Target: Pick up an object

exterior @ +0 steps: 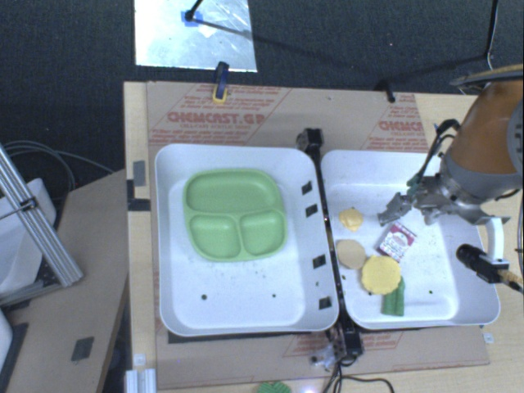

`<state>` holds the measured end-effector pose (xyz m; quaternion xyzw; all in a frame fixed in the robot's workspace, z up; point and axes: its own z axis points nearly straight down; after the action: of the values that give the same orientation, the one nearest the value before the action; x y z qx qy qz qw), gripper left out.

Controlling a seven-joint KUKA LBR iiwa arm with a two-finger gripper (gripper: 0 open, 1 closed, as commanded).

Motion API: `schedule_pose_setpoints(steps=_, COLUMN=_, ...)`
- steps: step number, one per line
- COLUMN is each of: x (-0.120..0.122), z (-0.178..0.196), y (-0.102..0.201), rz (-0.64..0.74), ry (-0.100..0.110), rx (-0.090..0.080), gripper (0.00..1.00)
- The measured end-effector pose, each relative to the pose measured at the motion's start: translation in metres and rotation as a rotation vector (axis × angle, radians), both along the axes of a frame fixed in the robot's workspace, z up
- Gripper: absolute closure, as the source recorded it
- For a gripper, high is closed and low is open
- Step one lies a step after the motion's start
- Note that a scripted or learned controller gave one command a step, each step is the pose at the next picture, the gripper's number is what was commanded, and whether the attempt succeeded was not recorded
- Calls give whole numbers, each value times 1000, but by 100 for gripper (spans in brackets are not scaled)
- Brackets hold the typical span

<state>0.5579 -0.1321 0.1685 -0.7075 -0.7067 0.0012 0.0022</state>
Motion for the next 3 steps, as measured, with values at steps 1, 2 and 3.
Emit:
schedule_pose_setpoints(steps=1, x=0, z=-89, y=-33, rz=-1, ry=-2, rx=-2, gripper=0)
schedule_pose_setpoints(steps=2, x=2, z=-84, y=-32, rz=2, ry=-7, rx=-2, gripper=0)
schedule_pose_setpoints(steps=3, x=2, z=-84, y=-32, rz=2, ry=-6, rx=-2, gripper=0)
